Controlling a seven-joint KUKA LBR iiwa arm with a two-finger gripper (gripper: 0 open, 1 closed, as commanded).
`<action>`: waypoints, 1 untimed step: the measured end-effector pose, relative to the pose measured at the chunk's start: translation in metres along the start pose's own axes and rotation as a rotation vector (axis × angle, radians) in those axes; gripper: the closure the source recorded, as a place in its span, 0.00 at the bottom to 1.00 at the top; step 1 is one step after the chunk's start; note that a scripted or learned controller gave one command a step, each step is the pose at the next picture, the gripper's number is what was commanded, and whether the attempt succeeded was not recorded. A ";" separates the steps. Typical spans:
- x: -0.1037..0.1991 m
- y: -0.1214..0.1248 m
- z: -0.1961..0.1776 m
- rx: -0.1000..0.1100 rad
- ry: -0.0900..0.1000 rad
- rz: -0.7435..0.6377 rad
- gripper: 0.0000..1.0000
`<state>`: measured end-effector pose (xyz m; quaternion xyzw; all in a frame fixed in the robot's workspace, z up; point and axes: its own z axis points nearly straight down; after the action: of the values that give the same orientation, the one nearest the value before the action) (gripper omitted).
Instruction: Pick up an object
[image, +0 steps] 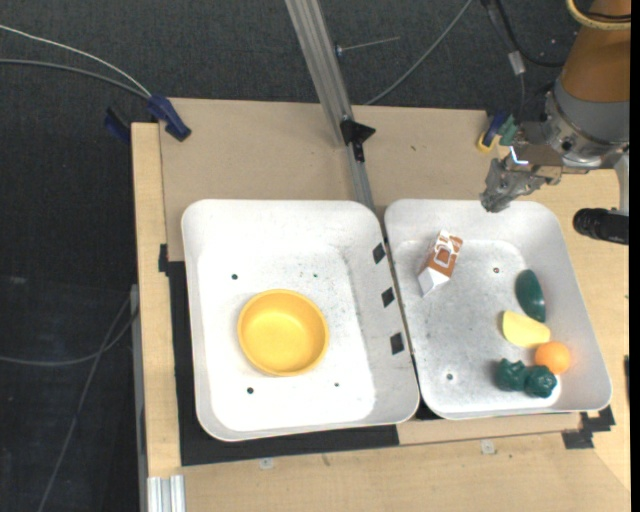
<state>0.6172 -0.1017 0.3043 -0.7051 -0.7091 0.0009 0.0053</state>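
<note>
My gripper (497, 197) hangs at the far edge of the right bin (470, 385), with nothing visible between its fingers. In that bin lie a small orange-and-white carton (440, 260), a dark green oval piece (530, 292), a yellow banana-like piece (524, 328), an orange ball (552, 357) and a dark green lumpy toy (526, 378). The carton sits below and left of the gripper, well apart from it. The left bin (215, 330) holds a yellow bowl (283, 331).
A metal pole (330, 80) slants down from the top to the gap between the bins. Blue clamps (170, 118) sit at the bench's far corners. Cables trail over the dark floor at left.
</note>
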 end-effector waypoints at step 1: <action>0.045 -0.002 0.017 0.003 -0.001 0.001 1.00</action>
<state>0.6151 -0.0568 0.2878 -0.7056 -0.7086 0.0024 0.0058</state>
